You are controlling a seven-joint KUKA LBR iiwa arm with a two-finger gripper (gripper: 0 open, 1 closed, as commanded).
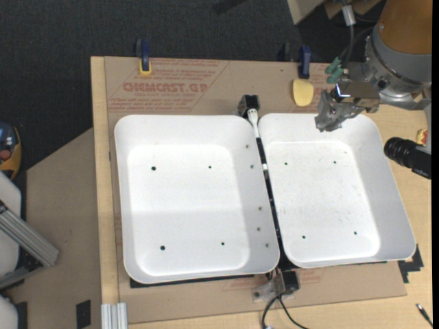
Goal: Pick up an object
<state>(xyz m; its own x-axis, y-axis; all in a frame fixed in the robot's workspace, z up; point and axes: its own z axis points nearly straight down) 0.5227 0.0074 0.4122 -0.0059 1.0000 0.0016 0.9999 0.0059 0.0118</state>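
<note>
A small pale yellow object (302,92) lies on the brown board behind the right bin, outside it. My gripper (330,120) hangs over the far rim of the right white bin (387,157), a short way right of and nearer than the yellow object. I see nothing held under it. The left white bin (124,184) sits beside the right one, and both show bare white floors with small dark dots.
Blue clamps (143,49) (304,57) pin the board's far edge. A black clip (248,105) and strip run between the bins. A black cylinder (409,156) juts in at the right of the right bin. Cables (282,295) lie at the front edge.
</note>
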